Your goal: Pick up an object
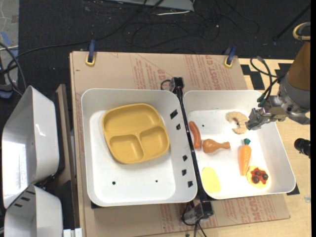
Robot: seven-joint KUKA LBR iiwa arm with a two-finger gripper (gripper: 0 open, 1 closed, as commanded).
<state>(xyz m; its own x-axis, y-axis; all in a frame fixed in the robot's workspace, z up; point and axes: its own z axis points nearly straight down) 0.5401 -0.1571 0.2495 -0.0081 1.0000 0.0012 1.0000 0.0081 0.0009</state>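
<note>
Hand [254, 118] hovers at the right bin's [281, 137] upper area, its tip just right of a beige pastry-like piece [237, 121], possibly touching it. Finger opening cannot be told. The piece's long axis runs roughly up-down.

Lighting is bright and even from overhead — both white bins [133, 191] near blown out, shadows soft and short. Glare on the tilted white containers [27, 132] at left. Far floor [148, 28] is dark and speckled. Overall slightly soft, low resolution — no obvious edge distortion.
</note>
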